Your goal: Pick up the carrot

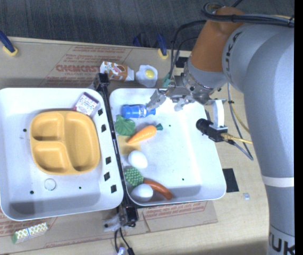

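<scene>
One gripper hovers open-fingered just beside the blue bottle, carrot lying free below it.

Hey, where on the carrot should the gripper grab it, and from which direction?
Probably the carrot's thick orange middle, coming straight down from above with the fingers closing across its narrow width. It lies flat and slanted in the right bin, green tip up-right. A leafy green piece crowds its lower-left end, so stay mid-body. The gripper is above it.
</scene>
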